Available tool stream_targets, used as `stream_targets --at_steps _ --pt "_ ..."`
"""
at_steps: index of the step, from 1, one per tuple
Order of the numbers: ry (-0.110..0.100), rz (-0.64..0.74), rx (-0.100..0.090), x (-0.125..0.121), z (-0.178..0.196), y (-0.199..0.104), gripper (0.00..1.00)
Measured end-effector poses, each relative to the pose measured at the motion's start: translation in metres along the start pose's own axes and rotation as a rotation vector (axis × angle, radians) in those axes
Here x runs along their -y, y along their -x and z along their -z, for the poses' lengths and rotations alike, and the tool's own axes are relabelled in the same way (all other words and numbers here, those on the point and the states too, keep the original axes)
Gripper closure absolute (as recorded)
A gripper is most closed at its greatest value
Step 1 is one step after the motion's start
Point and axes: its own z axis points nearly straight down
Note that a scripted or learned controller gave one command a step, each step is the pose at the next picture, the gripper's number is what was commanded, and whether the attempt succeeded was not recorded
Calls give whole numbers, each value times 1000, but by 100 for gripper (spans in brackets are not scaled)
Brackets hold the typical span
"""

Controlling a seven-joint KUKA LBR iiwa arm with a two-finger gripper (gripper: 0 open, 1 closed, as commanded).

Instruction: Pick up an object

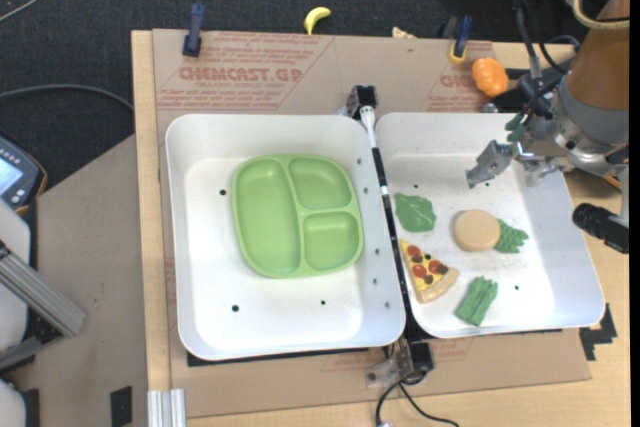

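So I'm hovering my jaws (492, 163) over the right bin (560, 305), can't tell how wide they are, probably lining up on the cookie (476, 231).

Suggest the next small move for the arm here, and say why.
Probably lower the pincer toward the round cookie, the nearest item. The pincer hovers in the upper part of the right bin with nothing between its fingers, and the cookie lies just below it in the picture, touching only a green leafy piece on one side.
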Motion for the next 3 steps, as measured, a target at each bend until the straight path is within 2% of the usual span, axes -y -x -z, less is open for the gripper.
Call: stream_targets --at_steps 1,2,3 --pt "-13 -2 -4 45 -117 -5 0" --pt "4 7 -2 76 -42 -82 0" --pt "17 0 4 74 135 -42 0"
